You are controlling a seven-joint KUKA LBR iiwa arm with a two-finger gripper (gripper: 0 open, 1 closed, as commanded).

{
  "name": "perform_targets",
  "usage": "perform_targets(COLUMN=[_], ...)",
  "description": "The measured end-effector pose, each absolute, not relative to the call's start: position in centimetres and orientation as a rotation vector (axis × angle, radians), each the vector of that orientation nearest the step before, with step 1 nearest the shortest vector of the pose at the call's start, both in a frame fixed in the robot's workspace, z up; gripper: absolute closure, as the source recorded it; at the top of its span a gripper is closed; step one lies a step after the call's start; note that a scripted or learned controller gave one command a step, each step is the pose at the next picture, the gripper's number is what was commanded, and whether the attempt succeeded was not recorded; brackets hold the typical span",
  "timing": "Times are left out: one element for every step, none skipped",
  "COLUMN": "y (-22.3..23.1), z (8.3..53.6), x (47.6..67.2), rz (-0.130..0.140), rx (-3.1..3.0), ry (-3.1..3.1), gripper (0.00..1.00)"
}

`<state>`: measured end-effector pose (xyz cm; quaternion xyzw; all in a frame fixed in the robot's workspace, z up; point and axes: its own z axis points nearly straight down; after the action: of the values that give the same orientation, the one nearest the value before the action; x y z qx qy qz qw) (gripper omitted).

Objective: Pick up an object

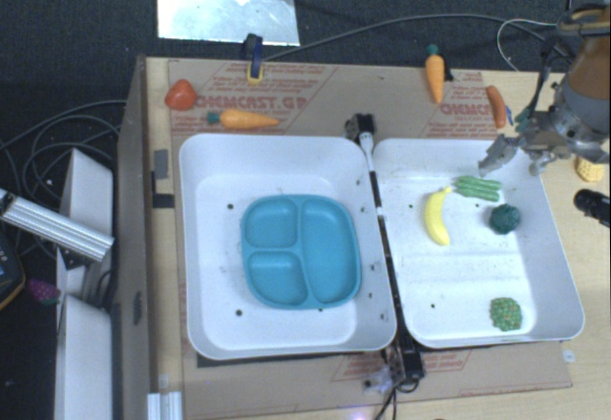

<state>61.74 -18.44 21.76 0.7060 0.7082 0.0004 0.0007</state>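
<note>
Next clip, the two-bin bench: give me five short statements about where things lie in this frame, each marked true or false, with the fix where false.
1. The blue divided plate lies in the left bin. True.
2. The banana lies on the blue divided plate. False: it lies in the right bin.
3. The gripper hangs over the right bin's far right corner. True.
4. A carrot lies on the cardboard behind the left bin. True.
5. The gripper holds the green bean pod. False: the pod lies on the bin floor, apart from it.
</note>
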Motion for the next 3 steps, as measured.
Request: perform_targets(y=[-13.9, -13.9, -13.9], z=[8.4, 9.6, 9.6], x=[63.9, 64.0, 64.0], rz=[0.003, 0.006, 0.005], rx=[2.215, 2.211, 2.211], ry=[2.226, 2.226, 2.226], gripper=[0.00, 1.00, 0.00])
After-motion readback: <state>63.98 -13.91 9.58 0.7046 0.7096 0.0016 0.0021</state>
